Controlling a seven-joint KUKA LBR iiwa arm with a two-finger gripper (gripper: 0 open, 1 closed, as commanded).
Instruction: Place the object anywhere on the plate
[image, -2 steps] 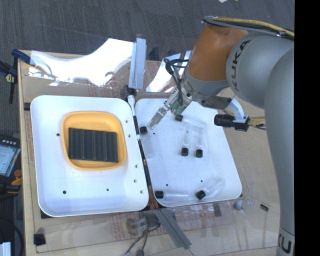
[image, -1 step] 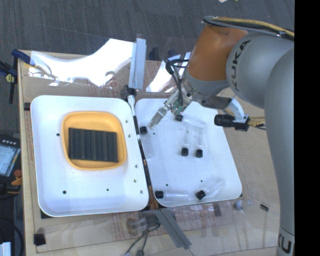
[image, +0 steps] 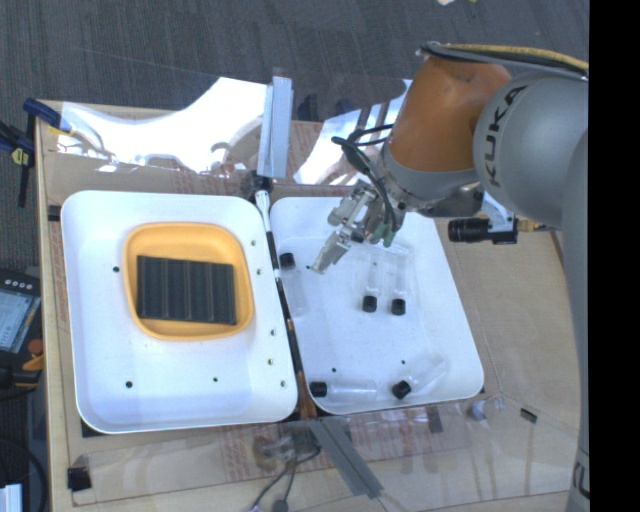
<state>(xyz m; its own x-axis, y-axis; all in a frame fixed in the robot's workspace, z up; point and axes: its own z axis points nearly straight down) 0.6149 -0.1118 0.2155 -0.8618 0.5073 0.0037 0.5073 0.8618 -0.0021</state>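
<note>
In the camera view the tool (image: 325, 258) hangs over the far left part of the right bin (image: 455, 330), and I cannot tell if it is open or closed. Clear pieces with black caps (image: 369, 301) lie in this bin, two near its middle and others by its near edge. The yellow plate (image: 185, 240) sits in the left bin (image: 90, 330) and carries a dark ribbed slab (image: 188, 288).

The grey arm (image: 535, 140) reaches in from two o'clock, orange band (image: 440, 110) above the wrist, its gripper (image: 333, 250) slanting down toward seven o'clock.
</note>
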